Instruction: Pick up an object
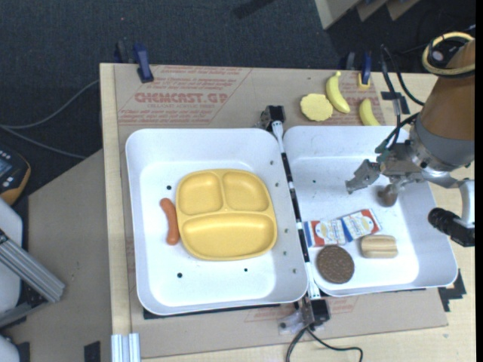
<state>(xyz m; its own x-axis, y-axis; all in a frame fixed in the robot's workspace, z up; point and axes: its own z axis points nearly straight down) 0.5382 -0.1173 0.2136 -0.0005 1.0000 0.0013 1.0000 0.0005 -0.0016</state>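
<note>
The grey arm with its orange band (451, 100) reached in from the right over the right-hand white bin (324, 153), and its tool (375, 187) hung low above the upper middle of that bin, with one finger (361, 176) splayed out to the left and the other finger (388, 195) pointing down; they stood apart, spread wide, with nothing between them. The pickable things in that bin lay below the tool, toward the near edge: a small red, white and blue packet (343, 227), a tan bread roll (378, 246) just to its right, and a dark brown round patty (334, 264) below the packet, near the bin's front rim. None of them touched the tool. The left-hand white bin (151, 277) held a yellow divided plate (225, 214) at its centre, with an orange-red sausage (170, 220) lying lengthwise just beside the plate's left edge. On the bare table (189, 96) behind the right bin sat a yellow round piece (317, 107), a banana (337, 93) just beside it, and a second banana (368, 112) a little farther right.
</note>
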